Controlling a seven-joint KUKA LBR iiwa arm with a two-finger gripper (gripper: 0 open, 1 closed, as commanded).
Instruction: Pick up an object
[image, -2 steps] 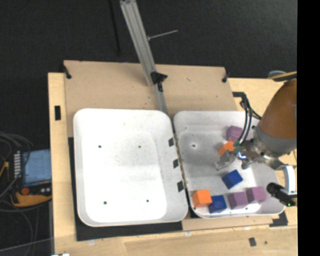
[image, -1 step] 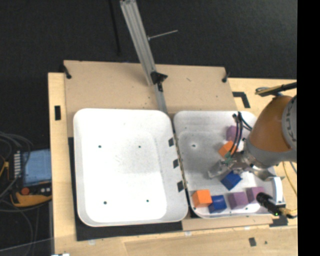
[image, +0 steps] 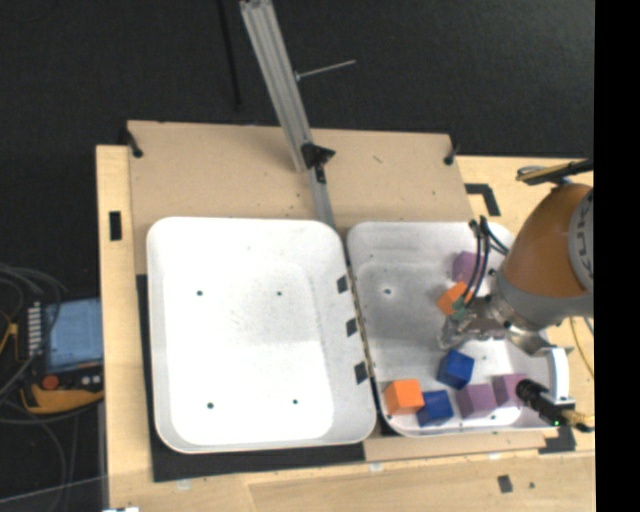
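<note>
The gripper (image: 462, 322) was down inside the right bin (image: 400, 262), toward that bin's right edge, with the grey and orange arm (image: 545, 262) reaching over the rim. Whether anything sat between its jaws could not be told; the wrist and cables hid them.

An orange piece (image: 451, 297) lay touching or just beside the tool, and a purple block (image: 465, 265) sat just behind it. A blue cube (image: 457, 368) lay just in front of the tool. Along the bin's front edge stood an orange block (image: 404, 395), a second blue block (image: 435, 408) and two purple blocks (image: 477, 399).

In my judgement, the grasp step was in hand. It would be done well by centring on one block only, squaring to its flat faces, and avoiding the neighbours, which crowd closely.

The left bin (image: 250, 330) adjoined the right bin at its inner edge. Both rested on a brown board (image: 230, 170) upon a pale wooden bench (image: 110, 190). A metal post (image: 285, 90) rose from the board's rear. The floor beyond was dark, with cables and a handheld pendant (image: 62, 350) off the bench's left edge.
</note>
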